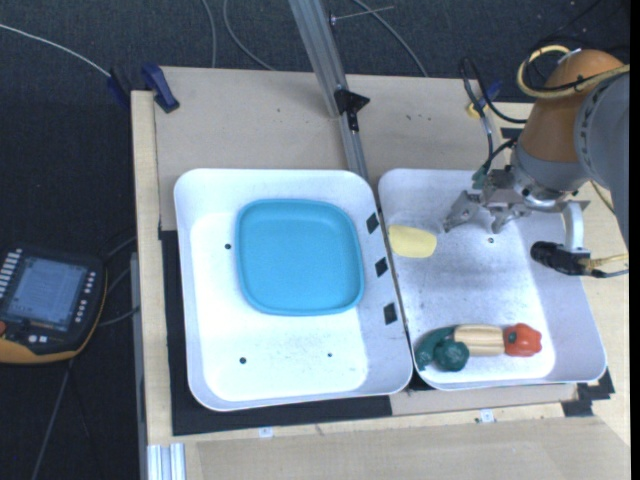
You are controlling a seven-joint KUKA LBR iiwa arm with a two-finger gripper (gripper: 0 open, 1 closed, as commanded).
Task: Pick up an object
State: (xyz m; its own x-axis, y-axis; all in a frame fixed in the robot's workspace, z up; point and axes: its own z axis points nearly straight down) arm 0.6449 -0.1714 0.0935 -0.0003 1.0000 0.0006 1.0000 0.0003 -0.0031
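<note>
In the right bin [470,288] a pale yellow object [412,241] lies near the left wall. Along the front wall lie a dark green object [443,353], a tan wooden piece [479,340] and a red piece [522,340], close together in a row. My gripper [482,211] hangs over the back part of the right bin, to the right of the yellow object and apart from it. Its fingers are spread and nothing is between them.
The left bin [200,298] holds a blue square plate [299,256]. A metal pole [320,38] slants down from the top to the gap between the bins. Cables lie on the dark floor, and a handheld pendant [45,298] sits at the left.
</note>
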